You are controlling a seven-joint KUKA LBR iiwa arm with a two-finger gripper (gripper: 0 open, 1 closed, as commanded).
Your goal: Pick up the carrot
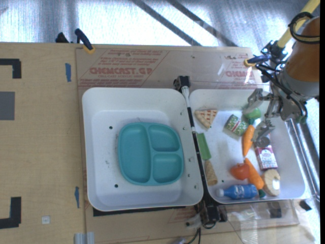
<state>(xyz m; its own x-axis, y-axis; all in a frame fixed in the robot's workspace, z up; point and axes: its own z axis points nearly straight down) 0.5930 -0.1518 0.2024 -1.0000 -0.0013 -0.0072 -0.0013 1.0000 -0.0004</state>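
Orange carrot [247,140] lies in the right bin [297,187], upper-middle, long axis near vertical w/ a slight lean, green top up by the green can [235,125], tip pointing down toward a second carrot [254,173] and the tomato [239,172]. Gripper [265,120] hangs just right of and a bit above it, fingers apart w/ nothing between them. Next move prob. needs a short shift left and down, fingers straddling the carrot across its width, clear of the can.
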